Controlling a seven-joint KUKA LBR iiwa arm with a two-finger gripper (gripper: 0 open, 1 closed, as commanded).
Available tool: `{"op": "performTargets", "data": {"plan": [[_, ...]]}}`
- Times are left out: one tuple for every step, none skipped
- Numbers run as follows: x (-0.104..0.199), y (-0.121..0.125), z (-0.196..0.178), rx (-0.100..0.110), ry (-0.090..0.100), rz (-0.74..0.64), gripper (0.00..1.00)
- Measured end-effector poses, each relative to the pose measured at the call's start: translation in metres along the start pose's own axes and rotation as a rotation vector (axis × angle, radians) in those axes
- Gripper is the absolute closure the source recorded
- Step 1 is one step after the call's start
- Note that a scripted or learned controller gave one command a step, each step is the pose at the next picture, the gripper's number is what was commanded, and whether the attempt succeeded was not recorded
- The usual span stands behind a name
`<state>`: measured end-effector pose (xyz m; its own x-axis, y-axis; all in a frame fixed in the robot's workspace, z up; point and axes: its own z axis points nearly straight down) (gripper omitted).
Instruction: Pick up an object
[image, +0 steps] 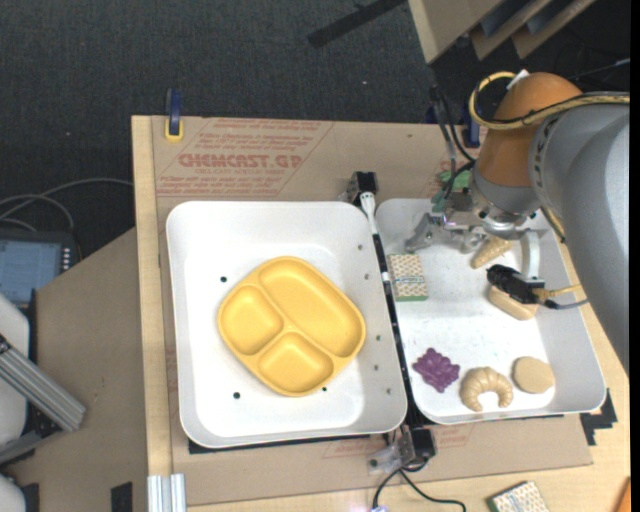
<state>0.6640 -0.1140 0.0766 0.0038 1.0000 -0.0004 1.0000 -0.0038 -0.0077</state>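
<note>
My gripper (474, 248) hangs over the far end of the right bin (570, 385), its fingers spread open and nothing between them. Several items lie in that bin. A green and tan rectangular block (408, 276) sits by the bin's left wall, just left of and nearer than the gripper. At the near end are a purple bunch of grapes (436, 369), a croissant (486, 388) and a round tan cookie (533, 375). All of these are well apart from the gripper.
The left bin (200, 400) holds a yellow divided plate (290, 325). A black divider rail (385, 290) runs between the bins. Both bins rest on a cardboard sheet (240, 150). The grey arm (590, 190) fills the right side above the right bin.
</note>
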Motion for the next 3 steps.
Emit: {"op": "performTargets", "data": {"plan": [[-0.076,-0.028,-0.019,0.004,0.018,-0.014,0.00],[-0.003,0.004,-0.008,-0.011,0.000,-0.012,0.00],[-0.077,-0.126,-0.007,0.003,0.000,0.008,0.00]]}}
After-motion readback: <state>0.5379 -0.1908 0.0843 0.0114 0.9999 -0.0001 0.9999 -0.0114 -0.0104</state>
